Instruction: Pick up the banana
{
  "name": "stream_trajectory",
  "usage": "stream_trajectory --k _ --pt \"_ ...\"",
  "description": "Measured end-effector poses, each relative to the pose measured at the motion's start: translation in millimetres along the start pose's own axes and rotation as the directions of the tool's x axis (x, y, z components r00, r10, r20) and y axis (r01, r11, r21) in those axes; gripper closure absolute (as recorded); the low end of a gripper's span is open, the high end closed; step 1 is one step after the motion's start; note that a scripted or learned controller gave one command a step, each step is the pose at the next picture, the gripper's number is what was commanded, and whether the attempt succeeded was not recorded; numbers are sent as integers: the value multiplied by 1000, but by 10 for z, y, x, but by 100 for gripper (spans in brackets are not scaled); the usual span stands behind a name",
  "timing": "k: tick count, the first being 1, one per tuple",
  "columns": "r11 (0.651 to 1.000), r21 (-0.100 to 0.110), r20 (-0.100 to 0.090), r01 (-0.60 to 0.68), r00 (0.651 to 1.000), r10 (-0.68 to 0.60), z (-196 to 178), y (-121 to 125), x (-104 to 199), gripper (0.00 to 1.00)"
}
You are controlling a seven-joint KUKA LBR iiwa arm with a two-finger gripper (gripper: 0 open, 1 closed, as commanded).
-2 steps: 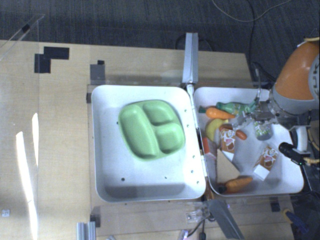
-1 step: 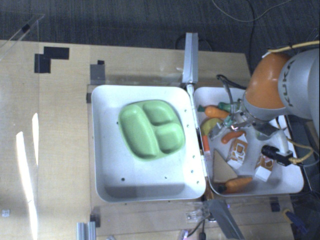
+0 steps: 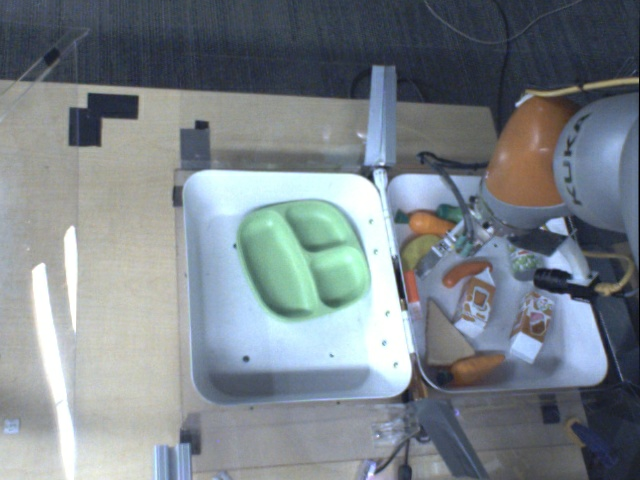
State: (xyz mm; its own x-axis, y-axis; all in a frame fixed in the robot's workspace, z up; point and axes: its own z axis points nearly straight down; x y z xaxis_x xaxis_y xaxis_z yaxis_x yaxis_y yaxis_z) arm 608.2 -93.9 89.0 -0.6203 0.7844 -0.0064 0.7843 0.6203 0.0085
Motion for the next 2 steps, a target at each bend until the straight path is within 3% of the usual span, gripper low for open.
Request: stream_trajectory --k 1,2 --pt "1000 17 -21 -17 1000 17 35 192 -453 0" --pt "1000 1 -5 -14 1000 14 -92 241 -481 100"
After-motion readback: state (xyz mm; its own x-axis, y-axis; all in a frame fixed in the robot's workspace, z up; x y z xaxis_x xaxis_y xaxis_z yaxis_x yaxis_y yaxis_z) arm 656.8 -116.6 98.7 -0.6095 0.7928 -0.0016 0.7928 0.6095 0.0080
